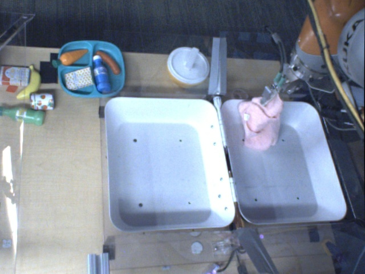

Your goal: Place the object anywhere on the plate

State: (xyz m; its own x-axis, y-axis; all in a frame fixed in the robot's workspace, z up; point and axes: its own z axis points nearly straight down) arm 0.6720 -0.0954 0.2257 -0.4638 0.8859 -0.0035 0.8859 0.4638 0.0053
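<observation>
Gripper point(272, 96) jaws are closed on the top of the pink cloth point(261, 124), which hangs below them. Placement on a plate remains outstanding.

Two bins side by side: left bin point(162, 164), right bin point(296, 204) holding cloth point(261, 124); behind, lidded bowl point(188, 65).

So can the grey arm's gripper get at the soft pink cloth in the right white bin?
Probably yes: the gripper is already at the soft pink cloth's top edge, with nothing between them in the right white bin.
</observation>
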